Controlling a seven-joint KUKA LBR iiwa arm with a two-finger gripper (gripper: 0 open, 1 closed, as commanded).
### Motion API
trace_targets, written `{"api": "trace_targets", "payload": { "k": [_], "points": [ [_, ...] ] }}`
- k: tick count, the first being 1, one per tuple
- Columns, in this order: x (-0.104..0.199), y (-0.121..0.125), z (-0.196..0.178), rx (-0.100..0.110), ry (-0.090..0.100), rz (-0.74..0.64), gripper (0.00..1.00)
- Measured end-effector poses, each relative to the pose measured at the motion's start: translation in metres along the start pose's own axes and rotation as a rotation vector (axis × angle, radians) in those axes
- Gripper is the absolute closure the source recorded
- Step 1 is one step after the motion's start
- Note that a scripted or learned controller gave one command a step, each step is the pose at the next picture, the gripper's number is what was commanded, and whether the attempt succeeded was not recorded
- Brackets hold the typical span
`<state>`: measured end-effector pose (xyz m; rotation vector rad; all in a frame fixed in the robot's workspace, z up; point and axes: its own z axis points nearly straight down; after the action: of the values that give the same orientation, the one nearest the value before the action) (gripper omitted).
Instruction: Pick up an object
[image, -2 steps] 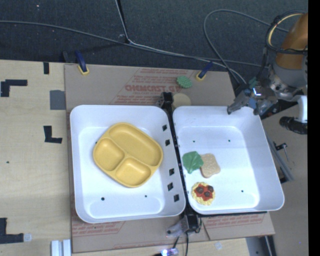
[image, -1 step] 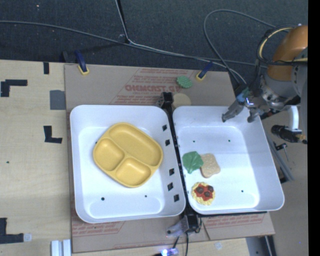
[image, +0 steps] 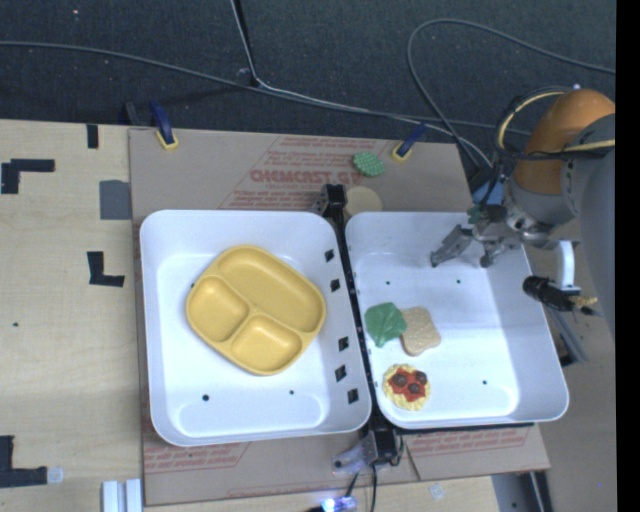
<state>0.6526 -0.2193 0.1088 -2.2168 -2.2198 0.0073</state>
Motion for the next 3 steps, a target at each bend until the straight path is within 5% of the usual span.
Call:
{"api": "trace_targets", "payload": {
  "k": [1,2,3],
  "points": [
    [0.001,0.001,0.025,-0.007,-0.003,-0.002,0.00],
    [0.000,0.002,0.011,-0.011,-0.006,-0.003,1.00],
    [0.003,0.005,-0.052,-0.011,-0.001,0.000,1.00]
  ]
}}
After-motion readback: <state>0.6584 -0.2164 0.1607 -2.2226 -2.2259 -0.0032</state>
